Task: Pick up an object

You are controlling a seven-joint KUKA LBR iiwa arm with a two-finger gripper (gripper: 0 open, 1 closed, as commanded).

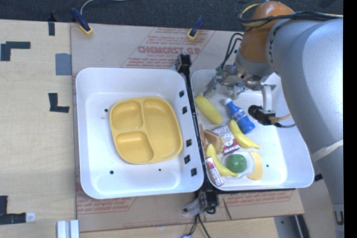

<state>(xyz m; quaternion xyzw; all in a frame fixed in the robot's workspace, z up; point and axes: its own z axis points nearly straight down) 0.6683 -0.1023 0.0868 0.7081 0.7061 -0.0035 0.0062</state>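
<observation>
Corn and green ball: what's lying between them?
In the camera view, a small snack packet lies between the corn and the green ball, with a yellow banana just beside it.

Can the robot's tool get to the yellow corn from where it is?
Probably yes. The tool hangs in the right bin, close beside the corn, which lies uncovered with nothing on top.

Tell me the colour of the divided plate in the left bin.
Yellow; the plate shows best in the camera view.
</observation>
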